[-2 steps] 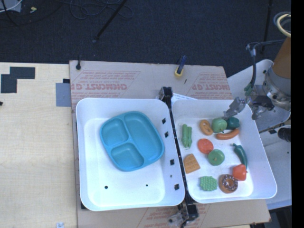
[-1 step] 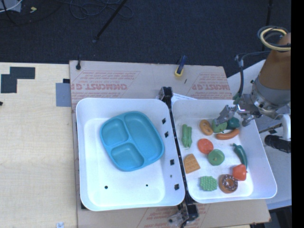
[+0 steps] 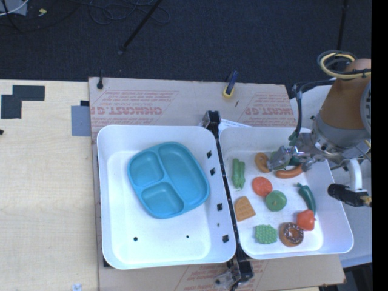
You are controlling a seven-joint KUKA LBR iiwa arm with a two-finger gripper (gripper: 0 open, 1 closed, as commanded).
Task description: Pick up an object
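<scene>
Here the left bin (image 3: pixel 115 235) holds a blue plate (image 3: pixel 167 179); toy foods (image 3: pixel 273 200) fill the right bin (image 3: pixel 339 238).

Grey arm (image 3: pixel 342 111) from the right, wrist bent low, tool (image 3: pixel 284 158) pointing leftward.

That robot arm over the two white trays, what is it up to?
The arm's tool is down in the right bin, right at an orange curved toy near the bin's far end. Whether it grips anything is unclear. Other toy foods lie around: a green pickle, a red tomato, a donut. The left bin holds a blue divided plate.
</scene>
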